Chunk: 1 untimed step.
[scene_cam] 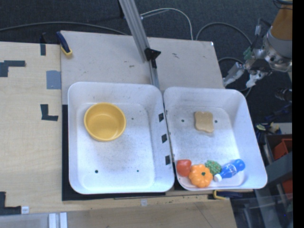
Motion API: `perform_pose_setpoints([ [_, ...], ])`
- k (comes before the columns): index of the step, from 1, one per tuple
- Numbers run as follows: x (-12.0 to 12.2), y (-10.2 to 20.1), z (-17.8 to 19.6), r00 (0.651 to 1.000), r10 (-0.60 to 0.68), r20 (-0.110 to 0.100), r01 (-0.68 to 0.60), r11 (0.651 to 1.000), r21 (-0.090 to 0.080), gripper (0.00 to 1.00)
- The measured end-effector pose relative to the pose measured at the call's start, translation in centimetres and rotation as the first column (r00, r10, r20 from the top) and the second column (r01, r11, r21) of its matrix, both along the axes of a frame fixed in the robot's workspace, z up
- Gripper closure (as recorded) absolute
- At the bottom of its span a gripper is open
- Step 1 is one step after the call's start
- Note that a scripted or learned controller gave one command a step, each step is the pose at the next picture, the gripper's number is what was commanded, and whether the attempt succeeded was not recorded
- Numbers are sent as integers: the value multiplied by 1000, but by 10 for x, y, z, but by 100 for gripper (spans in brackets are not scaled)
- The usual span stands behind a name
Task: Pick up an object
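The right bin (pixel 253 136) holds a tan slice of bread (pixel 204 121) near its middle. Along its near edge lie a red tomato (pixel 184 166), an orange pumpkin (pixel 200 175), a green broccoli piece (pixel 213 166) and a blue bottle (pixel 231 169), all close together. A yellow bowl (pixel 105 121) sits upright in the left bin (pixel 72 141). My gripper (pixel 241 78) hangs outside the right bin, above its far right corner, open with nothing between its fingers. It is well apart from every object.
A slanted metal pole (pixel 134 18) runs down to the gap between the bins at the back. Cables (pixel 209 30) loop on the dark floor behind the right bin. A blue and yellow tool (pixel 64 43) lies at the board's far left corner.
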<state>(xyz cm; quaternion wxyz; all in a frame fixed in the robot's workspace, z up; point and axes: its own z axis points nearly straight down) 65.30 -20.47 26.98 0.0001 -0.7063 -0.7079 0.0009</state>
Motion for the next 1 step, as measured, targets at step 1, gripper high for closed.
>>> perform_pose_setpoints([
  [1,0,0,0,1000,0,0,0,1000,0,0],
])
